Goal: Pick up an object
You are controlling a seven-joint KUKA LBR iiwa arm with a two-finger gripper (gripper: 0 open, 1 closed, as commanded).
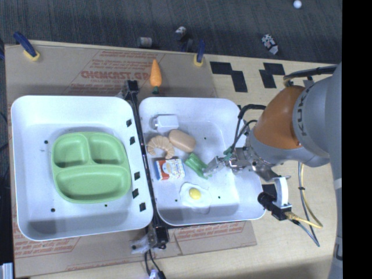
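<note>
Reaching low into the right bin (229, 112), the gripper (216, 164) is seen slightly open, empty, beside the green block (195, 165); closure around it is needed next.

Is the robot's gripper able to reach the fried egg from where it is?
Probably yes. The gripper is in the same bin as the fried egg, which lies apart from the other toys with bare floor around it.

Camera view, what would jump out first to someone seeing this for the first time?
Probably the green divided tray, lying alone in the left bin. Next, the grey arm with its orange band, reaching from the right so the gripper sits low in the right bin beside a green item among toy foods.
</note>
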